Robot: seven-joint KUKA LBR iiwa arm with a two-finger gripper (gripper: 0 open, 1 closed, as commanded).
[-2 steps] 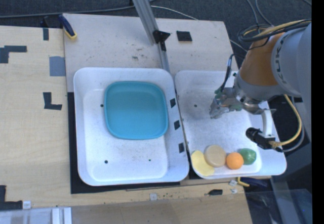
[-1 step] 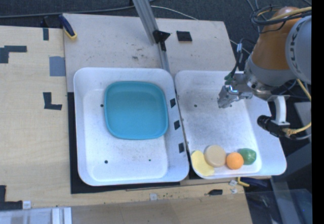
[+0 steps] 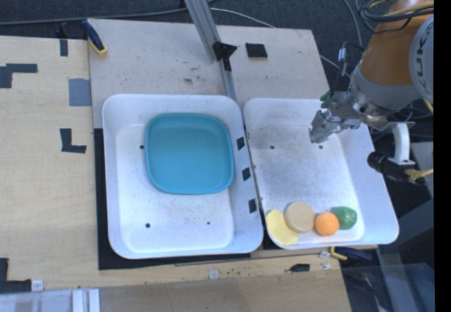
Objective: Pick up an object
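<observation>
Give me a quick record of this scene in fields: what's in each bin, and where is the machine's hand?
left bin: holds a blue plate, lying flat
right bin: four small items clustered at its near edge
items: yellow piece, beige disc, orange ball, green item
end effector: above the right bin's far right part, apart from the items
holding anything: nothing visible in it
arm: enters from the right

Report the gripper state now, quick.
Gripper: over the right bin, far end; open or shut cannot be told, and nothing is visibly held.
</observation>
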